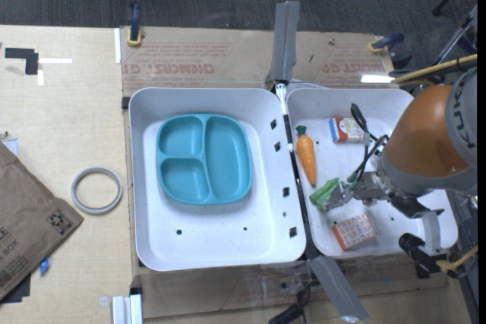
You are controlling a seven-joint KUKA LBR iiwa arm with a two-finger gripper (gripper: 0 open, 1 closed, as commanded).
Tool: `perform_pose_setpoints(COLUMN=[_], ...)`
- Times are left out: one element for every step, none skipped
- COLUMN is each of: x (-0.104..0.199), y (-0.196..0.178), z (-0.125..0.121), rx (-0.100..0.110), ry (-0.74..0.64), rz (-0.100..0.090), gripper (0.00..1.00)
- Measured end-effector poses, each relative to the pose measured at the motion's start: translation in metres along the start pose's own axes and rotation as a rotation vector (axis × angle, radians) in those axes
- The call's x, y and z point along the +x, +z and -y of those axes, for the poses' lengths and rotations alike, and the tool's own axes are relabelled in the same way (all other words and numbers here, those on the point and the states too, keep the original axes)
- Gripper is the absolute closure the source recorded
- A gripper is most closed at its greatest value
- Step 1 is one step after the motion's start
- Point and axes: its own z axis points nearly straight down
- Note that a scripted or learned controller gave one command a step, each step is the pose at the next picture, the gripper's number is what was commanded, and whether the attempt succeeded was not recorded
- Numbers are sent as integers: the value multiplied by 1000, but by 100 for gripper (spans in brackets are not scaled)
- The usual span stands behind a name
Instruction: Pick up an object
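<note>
- We take the right bin point(323, 96) as landmark; the arm point(425, 136) reaches over its right half.
- The gripper point(343, 193) sits low near the bin's middle, touching the green object point(325, 193) that lies there.
- The claw appears closed on the green object, though the fingertips are small and dark, so we hedge: the hold may be partial.
- The carrot point(306, 154) lies at the bin's left side, just above the green object.
- A small red-and-white box point(348, 130) rests toward the bin's far end; a printed packet point(354, 230) lies at its near end.
- The left bin point(144, 186), beside the landmark, holds a blue divided plate point(205, 159).
- Risk: a shallow pinch on the object's edge could slip during lift.
- Risk: the carrot is close and could be nudged.
</note>
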Motion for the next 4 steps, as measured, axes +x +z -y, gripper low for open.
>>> perform_pose_setpoints(x=[-14,-15,-15,-21], y=[12,3,3,12], z=[-53,-53,-53,-132], rx=[7,7,7,6], ry=[-91,-86,-86,-81], rz=[0,1,1,2], gripper=[0,100,0,0])
